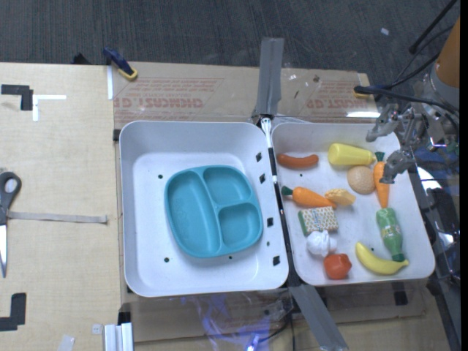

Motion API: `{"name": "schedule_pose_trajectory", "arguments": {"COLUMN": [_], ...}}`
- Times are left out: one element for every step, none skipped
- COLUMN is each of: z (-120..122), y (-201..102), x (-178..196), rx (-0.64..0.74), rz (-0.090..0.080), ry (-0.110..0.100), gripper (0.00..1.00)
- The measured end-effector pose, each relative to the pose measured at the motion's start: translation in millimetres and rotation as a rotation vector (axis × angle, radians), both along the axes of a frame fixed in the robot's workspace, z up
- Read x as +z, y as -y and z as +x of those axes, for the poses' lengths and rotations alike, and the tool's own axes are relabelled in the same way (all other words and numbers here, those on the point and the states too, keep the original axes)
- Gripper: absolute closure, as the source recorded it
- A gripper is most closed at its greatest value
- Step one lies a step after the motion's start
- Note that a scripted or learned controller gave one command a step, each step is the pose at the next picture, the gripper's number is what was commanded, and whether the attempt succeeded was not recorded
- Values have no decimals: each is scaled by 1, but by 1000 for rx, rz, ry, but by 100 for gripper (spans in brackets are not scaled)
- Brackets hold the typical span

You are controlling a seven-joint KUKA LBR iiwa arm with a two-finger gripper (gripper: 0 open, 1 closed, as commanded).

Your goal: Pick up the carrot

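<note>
Orange carrot [313, 197] — tapered, green-stemmed, lying flat

- The arm is seen entering from the right edge of the camera view, near the upper right corner.
- An orange band is visible at the very edge, above the wrist, and dark cables are looped around the wrist.
- The claw [393, 168] is positioned low over the right bin's far right side, pointing down and toward the left.
- A grey metal wrist assembly is seen just above the claw.
- One dark fingertip [390, 172] can be made out; the spacing of the fingers cannot be judged.
</note>
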State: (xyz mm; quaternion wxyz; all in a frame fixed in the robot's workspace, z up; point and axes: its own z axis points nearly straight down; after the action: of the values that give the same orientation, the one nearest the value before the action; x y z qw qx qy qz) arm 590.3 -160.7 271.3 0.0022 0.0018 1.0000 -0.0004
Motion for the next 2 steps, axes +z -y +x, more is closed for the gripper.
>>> {"name": "schedule_pose_trajectory", "arguments": {"z": [63,67], "y": [59,60], "x": [-64,-177], "rx": [-100,-63], "rz": [-1,0], "ry": [1,1], "gripper": [0,0]}}
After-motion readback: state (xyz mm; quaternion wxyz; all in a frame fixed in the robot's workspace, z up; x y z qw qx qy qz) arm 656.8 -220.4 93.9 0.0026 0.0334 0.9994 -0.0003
